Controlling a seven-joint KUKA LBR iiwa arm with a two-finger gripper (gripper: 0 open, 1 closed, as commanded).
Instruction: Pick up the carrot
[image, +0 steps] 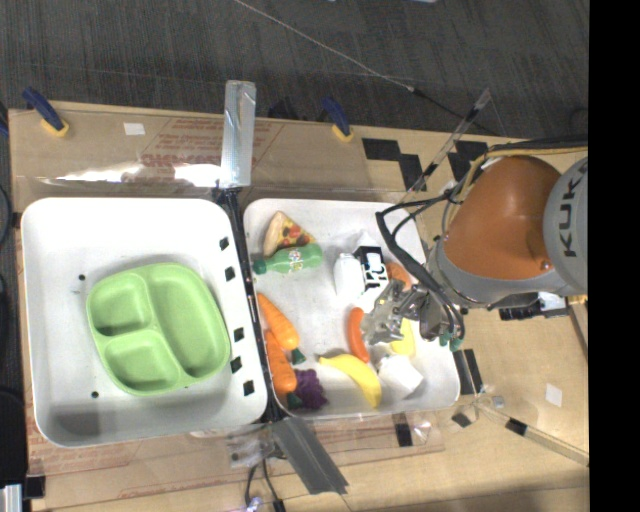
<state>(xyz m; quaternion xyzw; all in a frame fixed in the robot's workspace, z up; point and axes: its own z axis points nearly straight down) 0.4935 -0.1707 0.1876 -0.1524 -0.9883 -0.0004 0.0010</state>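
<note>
Overhead view of the tabletop with two white bins side by side. The left bin (40, 300) carries a green divided plate (155, 325); the right bin (300, 212) carries the clutter. The carrot (277, 320) lies along the right bin's left wall, pointing toward the near edge, with a second orange piece (281, 368) just below it, either its own lower length or a separate item, and a purple item (309, 390) at the near end. A green bottle (290, 261) and a pizza slice (285, 232) lie beyond it; a banana (355, 373) lies near the bin's front. The hand (392, 315) hangs over the right half of the same bin, above an orange-red item (357, 330) and a white block (402, 378), well apart from the carrot; how far it is open cannot be told, and nothing can be seen in its hold. For a sound grasp the hand should probably cross leftward, straddle the carrot across its narrow width near mid-length, and keep clear of the bin wall. The likely hazards are closing on the wall or on a neighbouring item.
</note>
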